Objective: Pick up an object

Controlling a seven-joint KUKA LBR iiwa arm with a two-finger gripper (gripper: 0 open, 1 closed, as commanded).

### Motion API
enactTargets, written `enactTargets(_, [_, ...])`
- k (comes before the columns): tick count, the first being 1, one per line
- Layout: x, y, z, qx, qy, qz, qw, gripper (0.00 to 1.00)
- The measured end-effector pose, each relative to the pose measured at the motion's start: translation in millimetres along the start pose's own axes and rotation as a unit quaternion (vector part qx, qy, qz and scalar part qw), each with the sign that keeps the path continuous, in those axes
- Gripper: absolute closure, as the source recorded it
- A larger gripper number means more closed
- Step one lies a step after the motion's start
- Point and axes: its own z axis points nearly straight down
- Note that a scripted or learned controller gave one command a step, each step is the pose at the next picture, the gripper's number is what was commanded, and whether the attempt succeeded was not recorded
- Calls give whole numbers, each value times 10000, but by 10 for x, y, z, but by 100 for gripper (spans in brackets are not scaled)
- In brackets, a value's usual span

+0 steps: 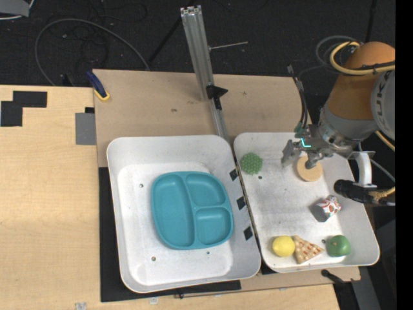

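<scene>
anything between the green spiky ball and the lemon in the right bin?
No. In the camera view the stretch from the green spiky ball down to the lemon is bare white bin floor, only speckled with dark marks.

One fixed camera above the bench, angled down, both white bins in frame

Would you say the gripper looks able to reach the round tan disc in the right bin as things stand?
Probably yes: the gripper hovers right at the round tan disc, and nothing lies between them; the nearest item, a fuzzy green ball, sits well off.
</scene>
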Motion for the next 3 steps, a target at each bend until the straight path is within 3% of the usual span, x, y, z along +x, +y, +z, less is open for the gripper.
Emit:
enactTargets(1, [0,9,-16,-17,-2,-2,10000,0])
enactTargets(3, [-21,29,860,13,0,3,10000,0])
